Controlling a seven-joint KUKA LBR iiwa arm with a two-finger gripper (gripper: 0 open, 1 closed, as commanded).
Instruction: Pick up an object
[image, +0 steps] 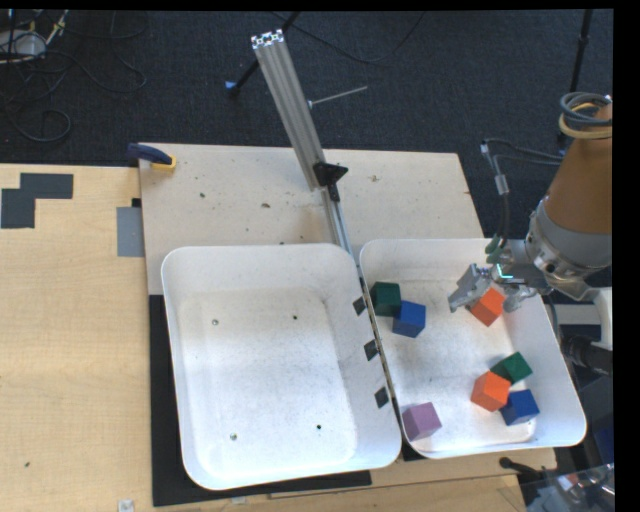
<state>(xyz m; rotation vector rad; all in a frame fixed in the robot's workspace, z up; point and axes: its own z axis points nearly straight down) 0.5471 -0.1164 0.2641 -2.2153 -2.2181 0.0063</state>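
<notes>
Camera view has my pincer (487, 291) low in the right bin (560, 425), with an orange cube (486, 307) right at its tips, near the bin's far right side. The cube seems to sit between my fingers, so I judge I am clenched on it, though the angle leaves some doubt. This looks like the grasp step, with the lift yet to come. Next I need a straight rise, clear of the green cube (516, 366) and second orange cube (490, 390) nearby.
</notes>
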